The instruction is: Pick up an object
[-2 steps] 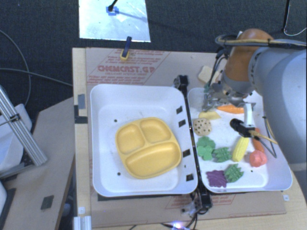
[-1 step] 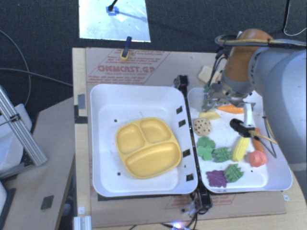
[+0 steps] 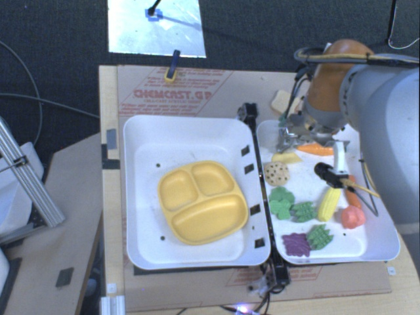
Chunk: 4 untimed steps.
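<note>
Pale-yellow wedge (image 3: 286, 157) — under tool (image 3: 287, 140).

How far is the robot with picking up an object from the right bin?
Nothing looks picked up yet. The gripper is low in the right white bin, beside a pale yellow wedge-shaped piece; I cannot tell whether it grips anything. The round brown cookie, yellow corn cob and yellow divided plate lie untouched. Grasping and lifting remain.

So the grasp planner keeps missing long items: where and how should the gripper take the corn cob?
Probably across the middle of the corn cob, coming straight down, fingers closing over its narrow width. It lies flat, its long axis running up-down in the view, so the long sides are the faces to pinch. The green toy sits close on its left, so room there looks tight.
</note>
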### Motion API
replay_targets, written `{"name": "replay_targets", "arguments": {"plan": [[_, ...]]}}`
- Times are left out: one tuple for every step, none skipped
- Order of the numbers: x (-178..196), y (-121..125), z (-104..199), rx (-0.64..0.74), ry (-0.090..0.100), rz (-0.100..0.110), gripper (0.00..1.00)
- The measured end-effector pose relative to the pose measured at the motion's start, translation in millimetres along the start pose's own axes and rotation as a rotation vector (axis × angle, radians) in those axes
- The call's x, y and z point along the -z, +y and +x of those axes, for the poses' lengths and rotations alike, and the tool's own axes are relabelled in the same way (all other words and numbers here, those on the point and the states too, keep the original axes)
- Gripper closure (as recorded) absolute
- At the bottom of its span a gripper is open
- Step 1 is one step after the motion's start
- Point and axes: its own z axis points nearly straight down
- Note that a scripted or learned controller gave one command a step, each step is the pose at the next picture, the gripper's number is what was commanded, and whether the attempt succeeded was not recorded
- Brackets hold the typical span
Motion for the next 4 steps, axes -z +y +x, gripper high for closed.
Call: {"name": "replay_targets", "arguments": {"plan": [[0.0,0.0,0.9,0.000,0.000,0.000,1.00],[0.3,-0.1,-10.6,-0.006,0.000,-0.001,1.00],[-0.2,0.0,1.7,-0.001,0.000,0.000,1.00],[-0.2,-0.2,0.2,-0.003,0.000,0.001,1.00]]}}
